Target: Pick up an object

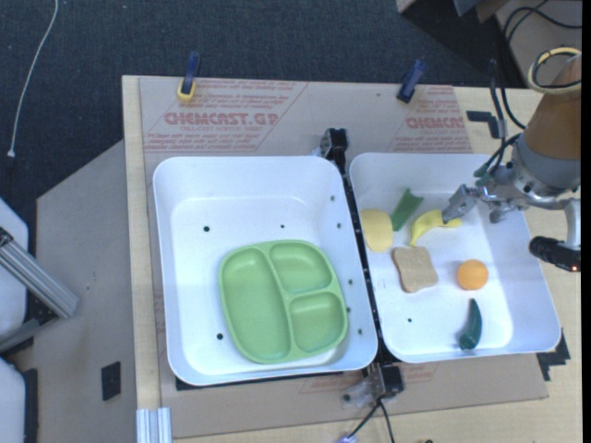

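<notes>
Fingers (452,212) of the arm, whether apart or together I cannot tell, sit at the yellow banana (432,224) lying near the right bin's (526,340) far edge, its long axis slanting from lower left to upper right

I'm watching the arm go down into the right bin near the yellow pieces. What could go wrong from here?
1. The pincer is at the tip of the yellow banana-shaped piece, not its middle, so a close there may slip off or flick it.
2. The green piece and the pale yellow piece lie close beside it; a push could shove them together.
3. The orange ball may roll if the right bin is bumped.
</notes>
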Robot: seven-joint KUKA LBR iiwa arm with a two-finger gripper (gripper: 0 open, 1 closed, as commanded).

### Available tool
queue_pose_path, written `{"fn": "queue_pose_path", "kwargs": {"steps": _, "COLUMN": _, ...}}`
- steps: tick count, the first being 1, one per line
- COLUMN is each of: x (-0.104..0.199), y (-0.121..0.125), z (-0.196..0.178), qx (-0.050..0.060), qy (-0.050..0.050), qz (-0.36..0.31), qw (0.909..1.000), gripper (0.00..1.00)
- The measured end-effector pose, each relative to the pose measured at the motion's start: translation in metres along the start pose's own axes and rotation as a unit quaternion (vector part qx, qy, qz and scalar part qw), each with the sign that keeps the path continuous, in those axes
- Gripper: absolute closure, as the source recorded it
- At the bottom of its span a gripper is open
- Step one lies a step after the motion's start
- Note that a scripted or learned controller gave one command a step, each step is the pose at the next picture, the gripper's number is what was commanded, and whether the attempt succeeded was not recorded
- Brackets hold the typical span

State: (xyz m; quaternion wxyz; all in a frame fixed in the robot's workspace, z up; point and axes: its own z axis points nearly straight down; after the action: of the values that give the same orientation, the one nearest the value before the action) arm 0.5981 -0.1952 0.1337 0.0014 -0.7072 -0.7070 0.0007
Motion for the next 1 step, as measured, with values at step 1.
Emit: {"fn": "queue_pose_path", "kwargs": {"steps": 1, "x": 0.0007, "y": -0.0011, "z": 0.0525, "qx": 0.002, "qy": 0.001, "qz": 0.0, "qw": 1.0, "gripper": 0.0}}
